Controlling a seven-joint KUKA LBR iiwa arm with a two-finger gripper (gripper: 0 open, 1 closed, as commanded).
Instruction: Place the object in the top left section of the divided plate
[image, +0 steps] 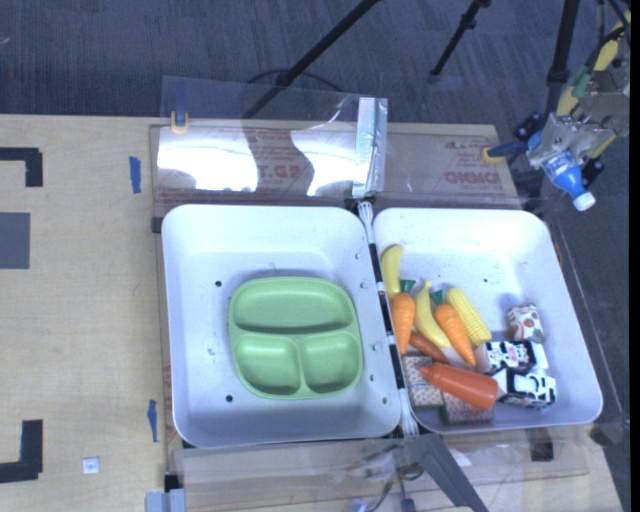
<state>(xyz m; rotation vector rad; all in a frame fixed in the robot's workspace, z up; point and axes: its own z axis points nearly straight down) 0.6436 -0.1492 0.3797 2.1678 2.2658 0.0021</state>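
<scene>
Pincer (578, 172): at the upper right, beyond the far right corner of the right bin (560, 265), well apart from the toys; whether open or closed cannot be told, nothing seen in its grip. Right bin, on the desk (80, 330): heap of toy food along its left and near sides, including a banana (391, 266), two carrots (402, 318), a corn cob (468, 314), a red sausage (460, 383), a black-and-white carton (520, 370). Left bin (190, 260): green divided plate (294, 335) at its middle, one long section at the far side, two smaller ones nearer.
</scene>
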